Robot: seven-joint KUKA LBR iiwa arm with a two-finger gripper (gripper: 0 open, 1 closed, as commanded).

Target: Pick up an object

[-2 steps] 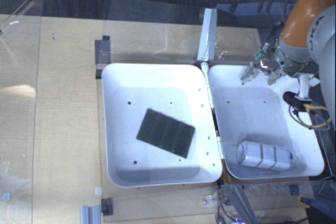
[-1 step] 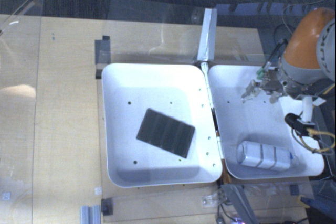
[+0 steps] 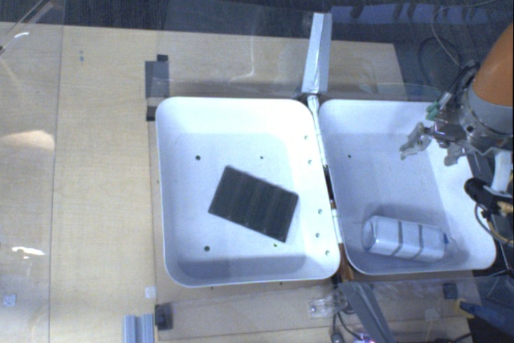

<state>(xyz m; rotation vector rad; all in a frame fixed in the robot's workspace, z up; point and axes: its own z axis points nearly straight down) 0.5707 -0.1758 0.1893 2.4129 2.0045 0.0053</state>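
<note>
Well, two white bins sit side by side on the pale wooden bench (image 3: 88, 173), their inner walls touching near the middle of the frame. The left bin (image 3: 173, 173) holds a dark ribbed slab (image 3: 254, 203), flat on the floor and turned at a slant, roughly in the bin's centre. The right bin (image 3: 353, 132) holds a silvery can (image 3: 404, 238) lying on its side near the lower edge, its length running left to right — well apart from anything else.

The arm (image 3: 494, 84) comes in at the right edge of the frame, its orange band showing above the grey wrist. The tool (image 3: 434, 144) hangs over the upper right part of the right bin, up and to the right of the can and clear of it. Its two fingers (image 3: 414, 142) look spread apart with nothing between them — the bin's white floor shows in the gap. A clear plastic sheet (image 3: 233, 28) lies across the upper part of the bench, behind the bins.
</note>
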